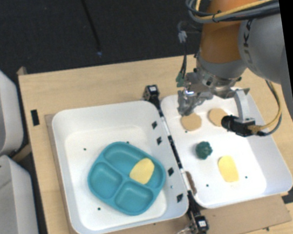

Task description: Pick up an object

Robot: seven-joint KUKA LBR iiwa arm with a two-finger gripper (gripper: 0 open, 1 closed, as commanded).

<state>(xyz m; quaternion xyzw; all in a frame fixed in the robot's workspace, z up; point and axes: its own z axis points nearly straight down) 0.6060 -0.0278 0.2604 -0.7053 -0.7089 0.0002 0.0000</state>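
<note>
The gripper (190,103) sits low in the right bin (269,174), at the bin's 11 o'clock corner, directly above the upper edge of a tan disc (191,123). Whether it is apart or together cannot be told; the wrist and its fittings mask the tip. Nothing can be seen clamped in it.

Progress: judged as approach complete, grasp not yet confirmed. The disc lies flat on the bin floor, so no lift has taken place. Closing and raising remain outstanding.

Orientation of the likely target: the disc is near round, with no clear long axis and no pointing direction.

Other items in the right bin: a second tan disc (217,116) lies at 3 o'clock of the first, near but apart. A dark green lump (204,149) lies at 5 o'clock of the gripper, compact, no marked axis. A yellow oblong (228,168) lies further toward 5 o'clock, its long axis running roughly 12 to 6.

Left bin (78,205): a teal tray (113,187) holding a yellow piece (142,171) in its 3 o'clock compartment, long axis roughly 2 to 8.
</note>
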